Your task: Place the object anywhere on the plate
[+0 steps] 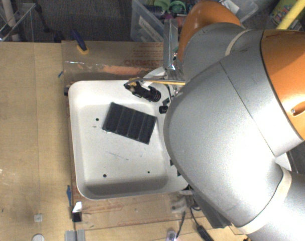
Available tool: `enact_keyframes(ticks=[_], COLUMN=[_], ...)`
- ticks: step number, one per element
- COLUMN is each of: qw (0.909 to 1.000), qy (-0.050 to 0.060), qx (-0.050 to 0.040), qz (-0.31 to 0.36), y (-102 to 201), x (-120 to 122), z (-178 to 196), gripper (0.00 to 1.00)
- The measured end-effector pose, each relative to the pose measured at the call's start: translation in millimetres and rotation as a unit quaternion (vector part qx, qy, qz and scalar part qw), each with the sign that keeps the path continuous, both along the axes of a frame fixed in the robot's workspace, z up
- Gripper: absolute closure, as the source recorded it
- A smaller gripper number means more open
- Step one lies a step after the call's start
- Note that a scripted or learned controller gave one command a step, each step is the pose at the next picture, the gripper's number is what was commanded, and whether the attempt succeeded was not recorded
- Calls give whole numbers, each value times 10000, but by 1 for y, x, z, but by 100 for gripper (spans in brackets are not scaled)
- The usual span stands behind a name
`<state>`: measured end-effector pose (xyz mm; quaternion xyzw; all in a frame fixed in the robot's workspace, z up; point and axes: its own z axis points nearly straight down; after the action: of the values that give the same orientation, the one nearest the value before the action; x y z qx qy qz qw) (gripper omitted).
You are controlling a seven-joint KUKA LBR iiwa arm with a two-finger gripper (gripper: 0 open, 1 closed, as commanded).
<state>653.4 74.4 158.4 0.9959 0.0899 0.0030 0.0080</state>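
Observation:
A flat black ribbed rectangle (pixel 129 123) lies in the left white bin (pixel 87 179), in its upper middle, turned slightly clockwise. My gripper (pixel 165 105) is at the bin's right edge, just right of the rectangle's upper right corner, and my own arm hides most of it. I see nothing held. The arm's grey body (pixel 227 129) covers the right bin and whatever lies in it.
A clear storage box (pixel 192 4) full of coloured items stands behind the bins. A blue clamp (pixel 82 46) sits on the bench's far left edge. Bare wooden table (pixel 26 134) stretches to the left of the bin.

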Motion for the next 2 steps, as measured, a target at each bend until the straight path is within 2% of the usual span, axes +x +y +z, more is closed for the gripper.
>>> enact_keyframes(ticks=[1,2], qw=[9999,9999], qy=[42,-2], qx=[-36,-110], qz=[122,-24], y=[2,8], x=[3,-3], z=[-1,1], gripper=[100,100])
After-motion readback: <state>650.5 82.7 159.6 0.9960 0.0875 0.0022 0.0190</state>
